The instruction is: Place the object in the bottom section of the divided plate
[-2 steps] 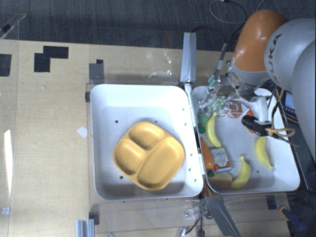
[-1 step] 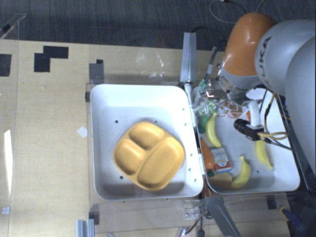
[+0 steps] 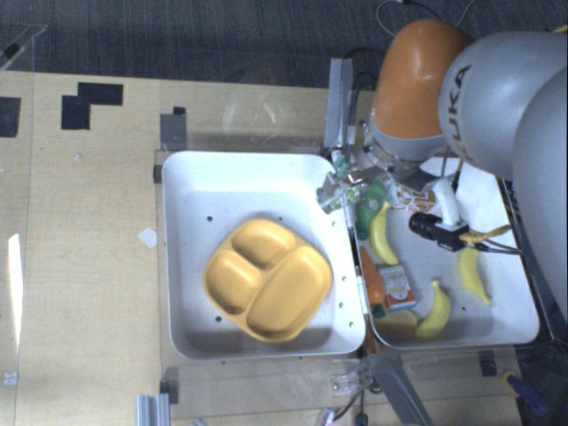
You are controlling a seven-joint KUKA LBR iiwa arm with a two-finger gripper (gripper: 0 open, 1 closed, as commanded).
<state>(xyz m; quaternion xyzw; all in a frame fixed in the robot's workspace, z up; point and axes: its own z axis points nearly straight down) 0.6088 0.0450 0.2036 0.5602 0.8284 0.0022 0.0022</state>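
In the near part of the left bin (image 3: 182, 264) the yellow divided plate (image 3: 269, 278) lies with nothing in its sections, while bananas (image 3: 434, 311) and a small packet (image 3: 397, 287) lie in the right bin (image 3: 524, 322). Farther back, the gripper (image 3: 348, 185) hovers over the wall between the bins beside a green object (image 3: 368, 204); whether it is apart or clamped cannot be told. Judging by this, the pick is under way, and next the object must be carried left over the plate's bottom section.

Position: fixed above the worktop (image 3: 80, 238)
Facing: down at a slant onto left bin (image 3: 186, 327) and right bin (image 3: 510, 322)
Nearness: close; arm (image 3: 497, 87) entering from right
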